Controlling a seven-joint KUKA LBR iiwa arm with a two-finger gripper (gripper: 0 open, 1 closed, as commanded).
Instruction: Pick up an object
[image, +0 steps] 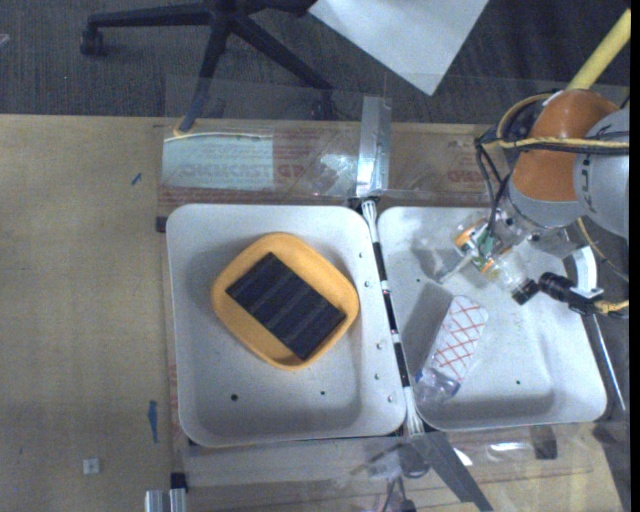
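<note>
We look down on two white bins side by side. The left bin (200, 400) bears an orange tray with a dark ribbed panel (285, 300), lying well apart from the arm. In the right bin (560, 390) we find a clear packet with a red lattice print (457, 335), resting near the bin's left wall, its long axis running from the near left corner up toward the far right.

The gripper (487, 247) hangs over the far part of the right bin, below the arm's orange band (560, 150); it is too small and cluttered here for us to tell its state. We see nothing clearly held.

The relation that governs the coming move, in our judgement: the packet lies toward the near side and slightly left of the gripper, within the same bin, and is the closer candidate; the orange tray would demand a crossing of the divider (385, 300). A grasp would best close across the packet's short width, hence square to its slanted long axis.
</note>
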